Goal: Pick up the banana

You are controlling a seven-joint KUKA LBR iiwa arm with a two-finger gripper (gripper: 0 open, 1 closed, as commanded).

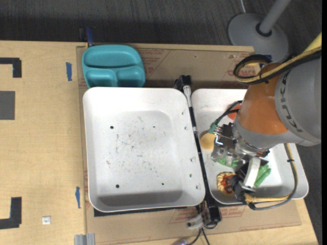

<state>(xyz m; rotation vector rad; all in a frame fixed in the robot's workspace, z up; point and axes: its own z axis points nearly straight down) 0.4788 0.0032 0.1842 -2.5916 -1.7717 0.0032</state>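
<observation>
Hovering inside the right bin [214, 97], the claw [226, 148], grip unreadable, should centre over the banana [206, 140] at its left edge.

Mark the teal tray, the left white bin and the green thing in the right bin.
teal tray [113, 60]: camera view, on its rear compartment.
left white bin [138, 137]: camera view, on its bare floor.
green thing [263, 175]: camera view, on its visible middle.
</observation>
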